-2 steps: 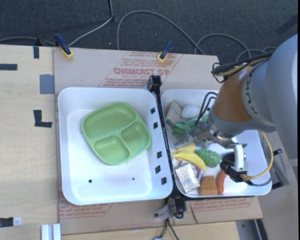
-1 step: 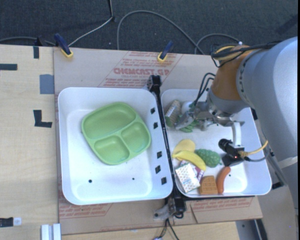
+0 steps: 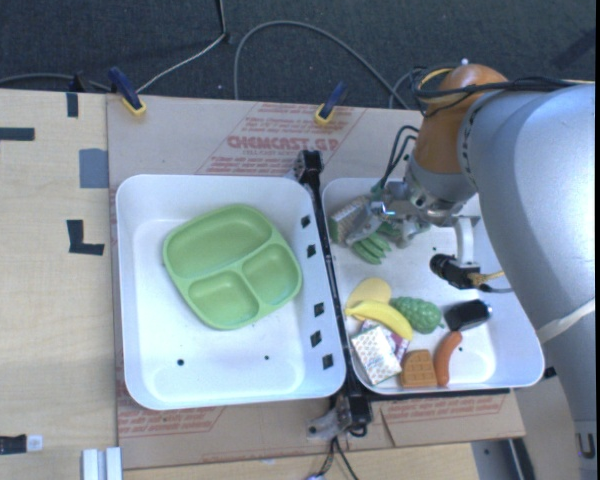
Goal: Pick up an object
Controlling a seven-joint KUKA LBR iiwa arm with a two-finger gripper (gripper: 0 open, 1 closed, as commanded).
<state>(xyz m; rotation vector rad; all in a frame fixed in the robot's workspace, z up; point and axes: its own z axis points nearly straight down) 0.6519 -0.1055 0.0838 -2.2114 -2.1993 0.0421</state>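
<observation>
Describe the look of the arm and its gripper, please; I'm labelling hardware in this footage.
The arm is a thick, rounded, smooth grey casing with an orange band above the wrist. Dark cables loop beside the band. Below it, the gripper is a smaller metallic grey assembly with dark parts, narrowing toward the left bin. I can make out no markings on it.

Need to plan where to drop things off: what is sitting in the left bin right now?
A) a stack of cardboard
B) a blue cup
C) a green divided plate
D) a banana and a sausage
C. The left bin holds a green divided plate with three compartments, lying flat; the banana and sausage lie in the right bin.
</observation>
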